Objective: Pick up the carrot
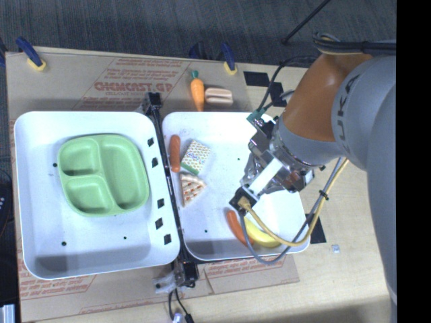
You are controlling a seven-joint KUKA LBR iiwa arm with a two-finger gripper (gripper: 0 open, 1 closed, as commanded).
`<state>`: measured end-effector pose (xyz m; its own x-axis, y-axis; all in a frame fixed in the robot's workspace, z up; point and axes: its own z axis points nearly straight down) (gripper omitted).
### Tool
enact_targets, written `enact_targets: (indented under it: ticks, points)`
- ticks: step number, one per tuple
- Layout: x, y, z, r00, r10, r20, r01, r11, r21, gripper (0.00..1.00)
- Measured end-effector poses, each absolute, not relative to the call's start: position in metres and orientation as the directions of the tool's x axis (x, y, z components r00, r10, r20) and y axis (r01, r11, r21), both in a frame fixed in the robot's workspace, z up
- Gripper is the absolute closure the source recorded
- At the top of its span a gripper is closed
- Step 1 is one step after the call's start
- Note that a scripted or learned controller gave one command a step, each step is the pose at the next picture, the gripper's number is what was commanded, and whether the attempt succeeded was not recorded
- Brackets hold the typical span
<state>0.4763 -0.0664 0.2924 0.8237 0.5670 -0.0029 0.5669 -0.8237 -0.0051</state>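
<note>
We see the gripper [264, 155] at the end of the grey and orange arm [337, 106]. It hangs over the right-hand part of the right bin [222, 123], and we cannot tell whether it is open or closed, since the wrist covers it from above. Nothing can be seen held in it.

Just below the gripper, at the near right corner of this bin, lies a yellow banana [261, 237]. A short orange-red sausage-shaped piece [236, 226] lies against the banana's left side. Further left in the same bin sits a waffle-patterned wedge [192, 190]. Above it is a small packet with a coloured pattern [196, 155], and beside that, close to the bin's left wall, a second orange-red sausage-shaped piece [175, 152] lies lengthwise.

The carrot [196, 93], orange with a green top, is in neither bin. It lies on the printed cardboard sheet [121, 79] just beyond the far rim of the right bin, well apart from the gripper. Touching its right side is a pink and tan toy food piece [219, 97], whose kind we cannot make out.

The left bin [40, 234] holds a pale green divided plate [104, 173] with three compartments.

Blue clamps [30, 52] grip the cardboard's far edge.
</note>
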Motion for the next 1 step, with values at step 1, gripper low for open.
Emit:
enact_targets:
  ticks: [1]
  points:
    - [0.4895,-0.1331,0.3184,0.809,0.588,-0.002,0.588,-0.809,-0.003,1.00]
